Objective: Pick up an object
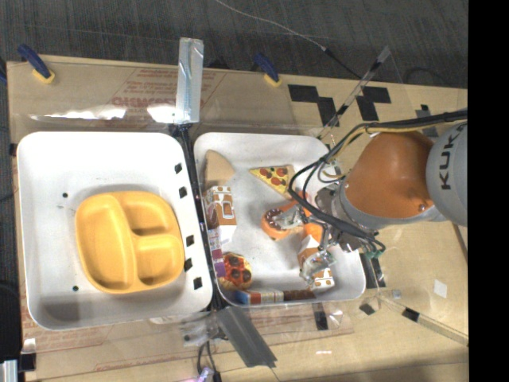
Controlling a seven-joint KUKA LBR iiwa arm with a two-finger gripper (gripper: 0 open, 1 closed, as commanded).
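A brown cardboard-covered surface (238,82) fills most of the frame, with dark grey carpeted floor (238,14) along the top edge. Blue clamps (36,62) grip the cardboard at the upper left and upper centre, and black square markers (318,98) are printed on it at upper right. Faint red lettering runs across the cardboard near the top, too pale to read.

Two shallow white plastic bins sit side by side. The left bin (48,157) carries a yellow plastic divided tray (127,241) near its centre. The right bin (262,143) holds a scatter of toy foods: a tan wedge (216,167) at its upper left, a pizza slice with red dots (274,177) toward the top middle, a white carton with brown print (221,207) against the left wall, an orange ring-shaped piece (278,223) in the centre, a dark round piece with orange spots (235,269) at lower left — and a long thin bar (270,297) along the bottom wall.

The grey arm with its orange band (390,181) comes in from the right of the frame, black cables looping over the bin's right half. White letters "KU" show on the arm at the right edge. The tool (318,270) hangs low in the bin's lower right corner, just above a small orange-and-white block (324,278); whether its fingers are apart or together I cannot tell.
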